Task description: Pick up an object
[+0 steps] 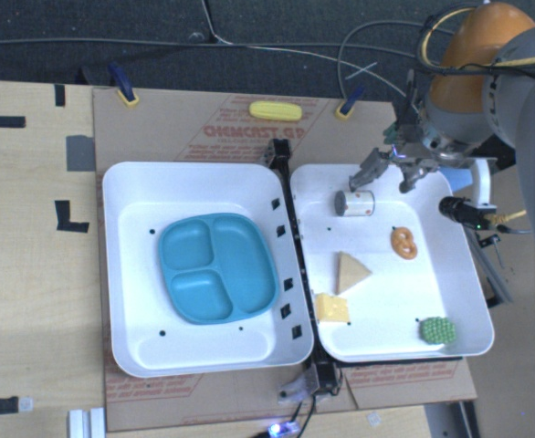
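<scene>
My gripper [391, 173] hangs over the back of the right bin [459, 286], its two fingers spread open with nothing between them. Just below its left finger [368, 170] lies a small white and grey cylinder [354, 203] on its side. Further forward in the same bin are an orange pretzel-shaped piece [403, 242], a pale tan wedge [350, 272], a yellow block [332, 308] at the front left and a green bumpy ball [437, 330] at the front right.
The left bin [126, 245] holds a blue divided plate [217, 267]. A yellow oblong piece [275, 110] lies on the cardboard behind the bins. Cables loop above the arm at the back.
</scene>
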{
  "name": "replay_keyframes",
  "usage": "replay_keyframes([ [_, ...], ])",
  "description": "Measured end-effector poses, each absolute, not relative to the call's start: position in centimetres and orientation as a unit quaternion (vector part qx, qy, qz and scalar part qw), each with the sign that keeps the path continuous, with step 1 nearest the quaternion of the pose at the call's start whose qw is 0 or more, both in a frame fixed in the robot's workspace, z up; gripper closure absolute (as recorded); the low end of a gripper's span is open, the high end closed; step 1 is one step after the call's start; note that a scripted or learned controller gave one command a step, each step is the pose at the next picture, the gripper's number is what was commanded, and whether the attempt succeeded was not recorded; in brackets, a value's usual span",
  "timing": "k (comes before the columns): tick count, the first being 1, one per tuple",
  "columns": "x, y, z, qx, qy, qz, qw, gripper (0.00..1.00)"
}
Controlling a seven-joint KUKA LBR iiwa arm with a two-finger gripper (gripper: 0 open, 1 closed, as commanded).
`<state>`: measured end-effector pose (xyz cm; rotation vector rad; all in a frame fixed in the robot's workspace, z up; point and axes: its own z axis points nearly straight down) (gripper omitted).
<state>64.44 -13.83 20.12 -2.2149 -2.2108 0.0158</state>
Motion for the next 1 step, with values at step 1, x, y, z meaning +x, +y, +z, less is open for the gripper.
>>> replay_keyframes([
  [1,64.73,-13.80,21.07,-0.707,-0.708,0.0006,0.000,0.00],
])
